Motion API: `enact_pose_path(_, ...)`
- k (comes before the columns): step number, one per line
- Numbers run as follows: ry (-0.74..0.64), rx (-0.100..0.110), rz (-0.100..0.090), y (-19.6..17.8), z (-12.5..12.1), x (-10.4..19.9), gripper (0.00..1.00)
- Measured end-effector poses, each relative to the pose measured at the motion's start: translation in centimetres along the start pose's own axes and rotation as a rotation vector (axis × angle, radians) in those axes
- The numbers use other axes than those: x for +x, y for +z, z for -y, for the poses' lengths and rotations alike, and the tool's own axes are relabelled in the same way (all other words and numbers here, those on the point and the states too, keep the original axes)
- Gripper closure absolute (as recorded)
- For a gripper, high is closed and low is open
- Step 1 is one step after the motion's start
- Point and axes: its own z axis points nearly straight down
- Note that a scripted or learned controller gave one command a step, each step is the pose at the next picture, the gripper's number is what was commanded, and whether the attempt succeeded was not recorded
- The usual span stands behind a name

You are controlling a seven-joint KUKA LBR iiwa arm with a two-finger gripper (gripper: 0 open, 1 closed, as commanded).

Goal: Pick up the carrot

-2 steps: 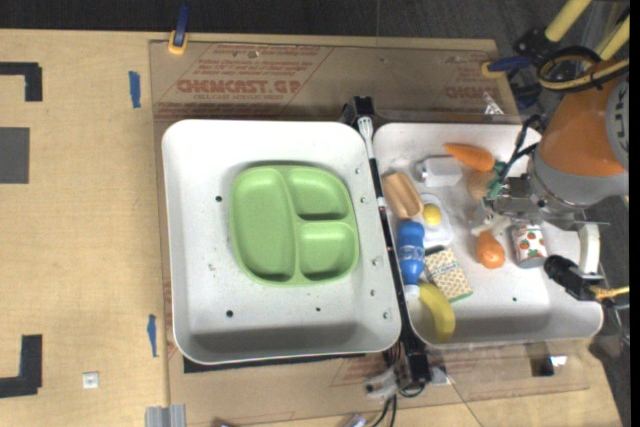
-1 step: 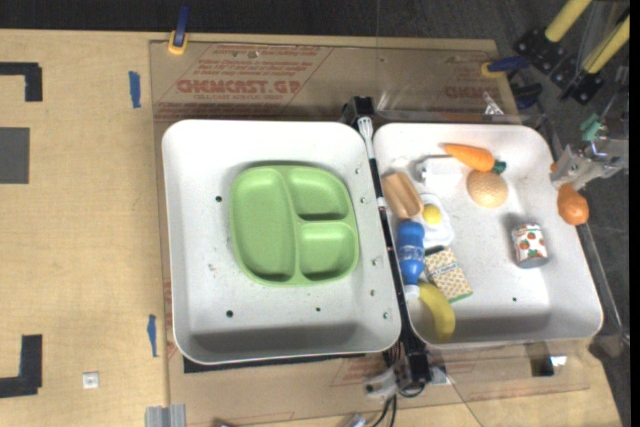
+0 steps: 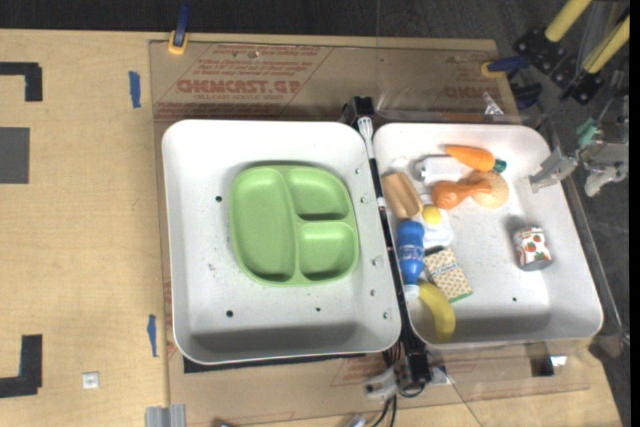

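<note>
Several toys crowd the carrot (image 3: 470,157), left of the gripper (image 3: 588,163); jaw state unclear, so a misgrab seems likely.

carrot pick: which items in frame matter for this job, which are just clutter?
Job:
carrot, far side of the right bin
gripper, at that bin's right rim

Clutter:
green divided plate in the left bin
banana
blue bottle
hot dog bun
small can
patterned packet
</note>
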Motion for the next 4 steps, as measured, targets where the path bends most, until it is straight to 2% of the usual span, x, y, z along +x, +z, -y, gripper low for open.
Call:
enact_pose_path(1, -0.143, -0.002, 0.0, 4.9, -8.2, 1.1, 0.0)
enact_pose_path(2, -0.284, 0.017, -0.029, 14.4, -10.9, 1.5, 0.0)
enact_pose_path(3, -0.301, -0.005, -0.001, 15.1, -9.5, 6.3, 0.0)
enact_pose_path(4, -0.305, -0.005, 0.007, 13.8, -9.6, 5.9, 1.0)
